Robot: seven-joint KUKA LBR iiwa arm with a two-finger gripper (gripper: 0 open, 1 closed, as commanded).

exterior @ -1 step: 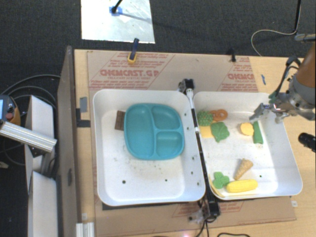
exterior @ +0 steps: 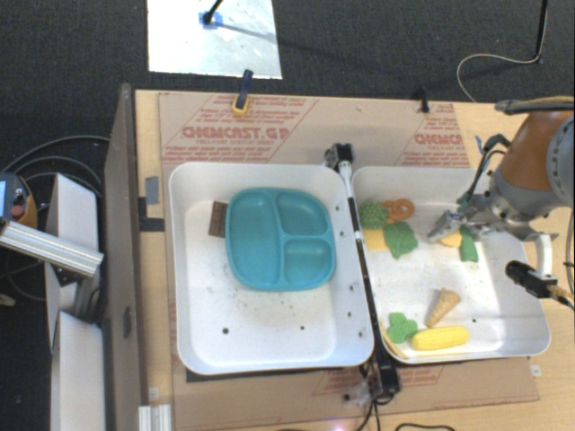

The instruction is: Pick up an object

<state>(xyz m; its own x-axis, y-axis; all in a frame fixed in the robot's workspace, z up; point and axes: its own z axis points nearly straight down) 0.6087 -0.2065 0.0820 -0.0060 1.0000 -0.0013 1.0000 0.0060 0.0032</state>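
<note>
Two shallow white bins sit side by side on the bench. One teal divided plate [exterior: 278,239] lies in the left bin [exterior: 202,330], with one small brown block [exterior: 217,219] touching its left edge.

Several small toy foods lie in the right bin [exterior: 512,330]. Against its left wall are one green bumpy piece [exterior: 373,214], one orange ring [exterior: 399,208] just beside it, and one green leafy piece [exterior: 401,239] with a bit of yellow at its left. Near the front rim lie one yellow corn cob [exterior: 438,338], one green broccoli-like piece [exterior: 402,325] touching it, and one tan cone [exterior: 441,306] just behind them.

One gripper [exterior: 458,225] reaches in from the right and hangs low over the right bin's far right part. Beneath it lie one yellow piece [exterior: 452,240] and one green strip [exterior: 469,249]. Whether its fingers are spread or closed, and whether they grasp either piece, cannot be told.
</note>
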